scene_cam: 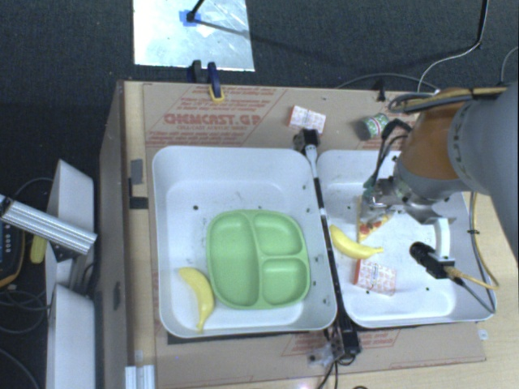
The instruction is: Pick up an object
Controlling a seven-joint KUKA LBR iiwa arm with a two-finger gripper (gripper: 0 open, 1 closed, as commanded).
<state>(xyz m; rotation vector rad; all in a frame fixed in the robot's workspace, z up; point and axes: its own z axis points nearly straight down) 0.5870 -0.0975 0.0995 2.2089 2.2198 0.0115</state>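
In the right bin (454,306) a yellow banana (350,244) lies by the left wall. A red-and-white packet (374,276) lies just in front of it. A small orange-red object (366,228) lies right below my gripper (375,209), which hangs low over the bin's left half. Whether the gripper touches that object I cannot tell. The left bin (174,177) holds a green divided plate (258,258) and a second banana (199,295) at its front left.
A black divider (320,209) runs between the two bins. Behind the bins on the cardboard lie a small red-and-white packet (307,118) and a green-and-white can (375,125). The arm's grey and orange body (454,148) covers the back right of the right bin.
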